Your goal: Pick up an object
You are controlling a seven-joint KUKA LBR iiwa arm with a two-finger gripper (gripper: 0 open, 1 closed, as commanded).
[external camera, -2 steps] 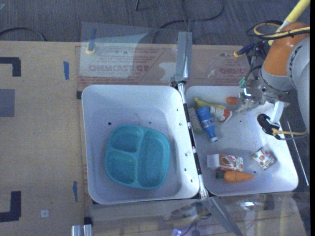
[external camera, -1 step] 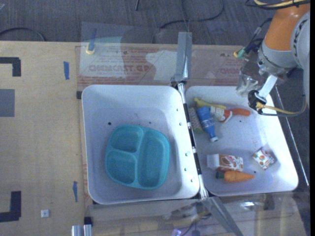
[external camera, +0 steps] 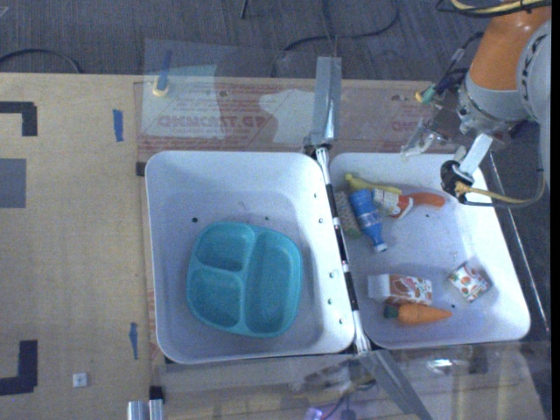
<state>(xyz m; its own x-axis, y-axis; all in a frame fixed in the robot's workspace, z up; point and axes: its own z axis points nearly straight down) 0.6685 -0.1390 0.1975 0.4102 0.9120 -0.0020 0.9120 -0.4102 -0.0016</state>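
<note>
- The nearest candidate is the blue bottle [external camera: 366,220], which lies on its side near the far left corner of the right bin [external camera: 512,309], just beside the wall the two bins share.
- A yellow piece [external camera: 369,183] and an orange-and-white piece [external camera: 413,202] lie against the bottle's far end. This crowded group looks the harder pick.
- By the bin's near edge, an orange toy carrot [external camera: 422,314] lies just in front of a small red-and-white carton [external camera: 400,287]. A small red-and-white packet [external camera: 469,283] sits apart from them, toward the right edge.
- To do the step well, I would choose the packet or the carrot. Each has bare floor around it, so the claw can come straight down across its narrow side without nudging a neighbour.
- The claw [external camera: 425,140] hangs above the right bin's far edge, toward its far right corner and well apart from every object. How far open it is I cannot tell, and it appears to carry and touch nothing.
- The left bin [external camera: 162,261] holds a teal divided plate [external camera: 245,278] near its middle, and pale tabletop [external camera: 70,261] lies beyond it to the left.
</note>
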